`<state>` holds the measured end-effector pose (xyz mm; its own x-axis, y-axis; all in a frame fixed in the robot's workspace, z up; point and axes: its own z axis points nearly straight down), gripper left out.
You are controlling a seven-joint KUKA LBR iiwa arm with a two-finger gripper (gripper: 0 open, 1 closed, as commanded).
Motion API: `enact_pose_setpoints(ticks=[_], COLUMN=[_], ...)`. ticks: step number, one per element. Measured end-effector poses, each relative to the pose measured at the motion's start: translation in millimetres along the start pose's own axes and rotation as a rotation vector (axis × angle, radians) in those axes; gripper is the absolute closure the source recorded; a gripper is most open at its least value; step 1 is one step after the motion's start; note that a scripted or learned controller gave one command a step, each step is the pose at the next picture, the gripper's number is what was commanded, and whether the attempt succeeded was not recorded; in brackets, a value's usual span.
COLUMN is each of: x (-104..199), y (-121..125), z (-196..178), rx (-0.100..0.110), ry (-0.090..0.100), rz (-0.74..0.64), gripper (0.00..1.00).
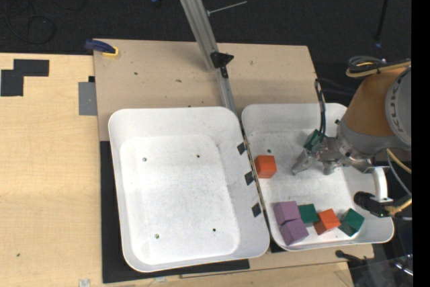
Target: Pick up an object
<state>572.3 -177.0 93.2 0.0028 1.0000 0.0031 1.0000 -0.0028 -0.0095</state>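
Observation:
The right bin (289, 119) holds several small blocks. An orange cube (266, 166) lies alone near its left wall. Along its front edge sit two purple blocks (290, 221), a green block (308, 214), an orange block (328, 220) and another green block (351, 221). My gripper (307, 156) is low in the middle of this bin, to the right of the orange cube and behind the row of blocks. A small green piece (313, 140) shows right at the gripper's far side. Whether it is a held block is unclear.
The left bin (175, 188) lies beside the right one, with a few dark clips on the shared wall. A slanted aluminium bar (199, 20) rises behind the bins. The arm's grey and orange body (376, 111) covers the right bin's right side.

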Motion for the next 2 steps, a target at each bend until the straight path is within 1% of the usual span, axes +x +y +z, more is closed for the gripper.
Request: enact_pose_setpoints(ticks=[1,2], x=[-2,-9], y=[1,-4], z=[-14,-60], rx=[-0.005,-0.011], ry=[-0.002,-0.004], rz=[0.009,0.003], gripper=[1.00,1.00])
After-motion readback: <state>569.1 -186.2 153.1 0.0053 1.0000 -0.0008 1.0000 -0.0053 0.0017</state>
